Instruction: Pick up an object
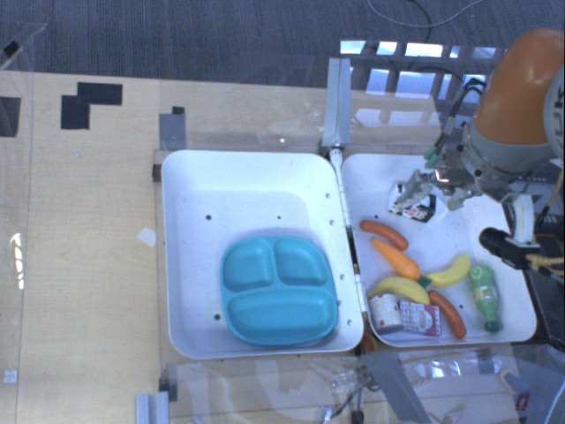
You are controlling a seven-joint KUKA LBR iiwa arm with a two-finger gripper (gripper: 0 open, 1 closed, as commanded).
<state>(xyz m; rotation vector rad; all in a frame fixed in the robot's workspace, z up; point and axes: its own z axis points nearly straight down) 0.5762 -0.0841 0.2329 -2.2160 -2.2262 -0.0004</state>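
Note:
My gripper [415,197] hangs low over the back of the right bin [371,179], reaching in from the right under the orange-banded wrist. Something small and dark [425,209] lies right at its tip; whether it is gripped is unclear. In front of the gripper lie a red sausage [384,232], an orange carrot [395,256], two yellow bananas [402,288] [448,272], a second sausage [448,314], a green bottle [484,297] and a labelled can [404,314].
The left bin [190,237] holds a blue divided plate [278,290] in its front half. A black part [508,247] juts over the right bin's right side. A metal post [337,104] stands behind the divide between the bins.

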